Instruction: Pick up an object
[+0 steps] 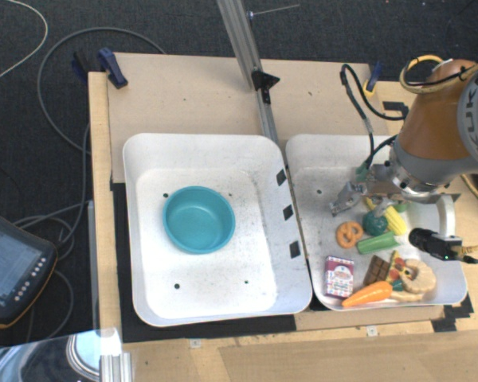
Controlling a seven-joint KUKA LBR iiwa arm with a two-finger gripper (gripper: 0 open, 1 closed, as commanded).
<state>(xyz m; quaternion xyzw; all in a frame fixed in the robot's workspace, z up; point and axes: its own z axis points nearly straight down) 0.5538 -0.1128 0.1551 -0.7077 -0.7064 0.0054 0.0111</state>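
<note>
While the arm (442, 126) reaches in over the right bin (319, 161), its tool (352, 196) hangs low above the bin's bare upper floor, and whether it is open or grips anything cannot be told. Toys cluster just below it: a pretzel (350, 232), corn (395, 217), a green vegetable (376, 243) and a carrot (367, 294). A teal bowl (198, 219) sits in the left bin (143, 157).
</note>
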